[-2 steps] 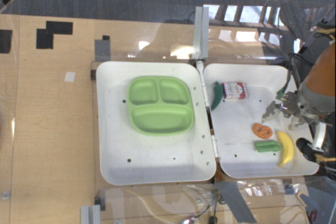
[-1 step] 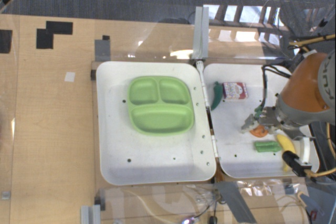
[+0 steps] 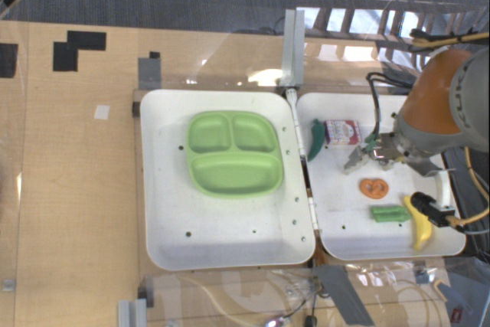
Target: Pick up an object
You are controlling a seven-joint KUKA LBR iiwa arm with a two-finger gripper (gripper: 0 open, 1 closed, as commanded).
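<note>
a: where's the arm [image 3: 440,99] right now?

b: it comes in from the right, grey with its orange band, and reaches over the right bin [image 3: 337,237]. the gripper [image 3: 360,158] hangs low near the middle of that bin, pointing left and down.

a: is it holding anything?

b: nothing sits between its fingers. they look a little apart, a narrow gap, with the bare white floor of the bin beneath them.

a: what's in that bin, then?

b: a small box with pink on it [image 3: 341,132] near the back, just left of and above the gripper. a dark green pepper [image 3: 315,138] lies beside the box, along the bin's left wall. an orange pretzel-shaped thing [image 3: 374,188] lies just below the gripper, apart from it. further forward is a green block [image 3: 390,214], and a yellow banana [image 3: 420,223] lies at the front right, close to the block.

a: and the other bin?

b: the left bin [image 3: 176,241] holds a green divided plate [image 3: 233,153], three compartments, lying flat around the middle, toward the back.

a: which thing is nearest the gripper?

b: the pretzel shape and the box are both near, neither touching it.
</note>
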